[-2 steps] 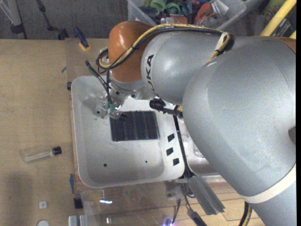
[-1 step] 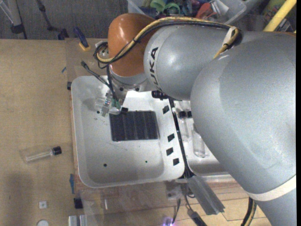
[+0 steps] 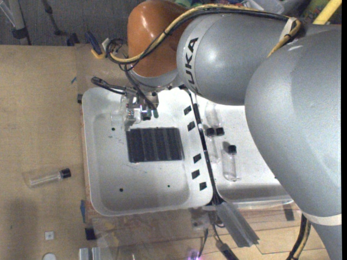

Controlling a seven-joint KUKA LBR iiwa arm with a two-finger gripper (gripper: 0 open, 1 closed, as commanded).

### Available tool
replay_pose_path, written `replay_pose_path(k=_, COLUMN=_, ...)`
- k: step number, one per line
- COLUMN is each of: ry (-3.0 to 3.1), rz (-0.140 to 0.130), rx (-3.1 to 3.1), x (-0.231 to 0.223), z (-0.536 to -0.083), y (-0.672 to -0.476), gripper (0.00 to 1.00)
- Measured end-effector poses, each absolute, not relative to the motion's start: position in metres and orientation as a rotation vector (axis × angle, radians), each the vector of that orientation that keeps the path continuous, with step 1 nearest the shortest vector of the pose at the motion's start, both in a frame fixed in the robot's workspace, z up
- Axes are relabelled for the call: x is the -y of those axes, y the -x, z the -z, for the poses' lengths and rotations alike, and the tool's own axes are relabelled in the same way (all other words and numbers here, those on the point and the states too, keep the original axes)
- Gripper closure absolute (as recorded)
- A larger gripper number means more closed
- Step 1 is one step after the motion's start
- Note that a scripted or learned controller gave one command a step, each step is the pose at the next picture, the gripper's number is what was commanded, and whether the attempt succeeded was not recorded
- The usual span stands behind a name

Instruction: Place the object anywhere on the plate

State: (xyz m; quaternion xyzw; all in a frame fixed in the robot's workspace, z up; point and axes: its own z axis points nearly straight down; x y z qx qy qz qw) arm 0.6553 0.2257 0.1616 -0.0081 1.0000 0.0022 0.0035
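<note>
The wooden bench (image 3: 38, 102) bears two white bins (image 3: 103, 194) and a clear vial (image 3: 46, 176).

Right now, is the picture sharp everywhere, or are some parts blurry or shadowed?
In the camera view, the big grey arm is soft and out of focus; the dark ridged plate in the left bin is sharper; shadow lies under the gripper; the clear vials look faint against white.
</note>
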Motion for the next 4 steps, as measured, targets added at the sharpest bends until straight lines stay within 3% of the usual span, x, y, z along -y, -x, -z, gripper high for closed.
replay_pose_path(k=1, ry=-0.621, rz=-0.005, rx=-3.073, x=-0.225, z=-0.197, y=-0.667, gripper=1.00)
replay_pose_path(k=2, ry=-1.139, rz=-0.004, rx=-2.925, x=-0.225, z=-0.097, y=-0.650, gripper=1.00)
replay_pose_path(k=3, ry=-0.412, rz=-0.005, rx=-3.109, x=-0.217, z=-0.153, y=-0.653, gripper=1.00)
replay_pose_path(k=4, ry=-1.747, rz=-0.003, rx=-2.608, x=-0.225, z=-0.190, y=-0.653, gripper=1.00)
